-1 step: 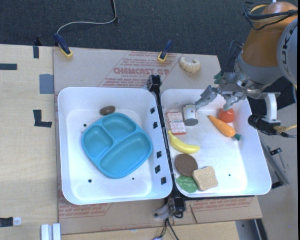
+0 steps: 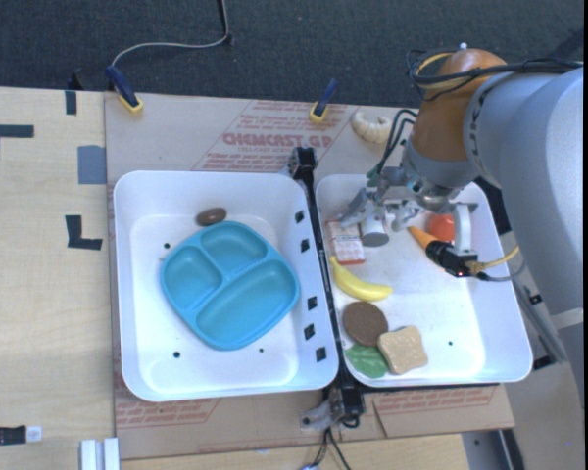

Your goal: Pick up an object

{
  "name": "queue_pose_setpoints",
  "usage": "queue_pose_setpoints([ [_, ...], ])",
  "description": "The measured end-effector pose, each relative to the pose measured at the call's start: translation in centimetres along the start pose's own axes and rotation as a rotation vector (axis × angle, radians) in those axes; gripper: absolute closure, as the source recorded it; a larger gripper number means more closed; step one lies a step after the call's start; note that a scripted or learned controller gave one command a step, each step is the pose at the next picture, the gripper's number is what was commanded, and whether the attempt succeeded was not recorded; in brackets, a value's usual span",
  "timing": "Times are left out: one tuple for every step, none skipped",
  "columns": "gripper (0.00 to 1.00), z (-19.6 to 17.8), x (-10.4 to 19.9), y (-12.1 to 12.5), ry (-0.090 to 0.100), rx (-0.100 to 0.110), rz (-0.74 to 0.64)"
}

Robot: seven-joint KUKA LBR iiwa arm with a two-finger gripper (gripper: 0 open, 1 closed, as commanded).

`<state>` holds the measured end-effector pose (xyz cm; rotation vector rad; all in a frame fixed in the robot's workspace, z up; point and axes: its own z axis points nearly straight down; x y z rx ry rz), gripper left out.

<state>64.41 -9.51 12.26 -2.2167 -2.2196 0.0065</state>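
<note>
gripper low in right bin

while poised over right bin's [image 2: 490, 355] upper left, gripper [image 2: 374, 225] low beside small red-and-white packet [image 2: 347, 248]; jaw state impossible to tell. banana [image 2: 358, 283] just below packet, then brown disc [image 2: 365, 322], green piece [image 2: 367, 361], toast slice [image 2: 404, 349]. blue divided plate [image 2: 230, 282] in left bin [image 2: 137, 360].

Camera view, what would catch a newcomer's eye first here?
The big blue divided plate in the left bin stands out first. Next, the grey arm with its orange band reaches over the right bin, its pincer low near a banana.
</note>
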Motion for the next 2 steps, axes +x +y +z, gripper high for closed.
queue_pose_setpoints([
  [0.00, 3.3, -1.2, 2.1, 0.000, -0.012, -0.001],
  [1.00, 1.9, -1.3, 2.3, -0.004, -0.023, -0.002],
])
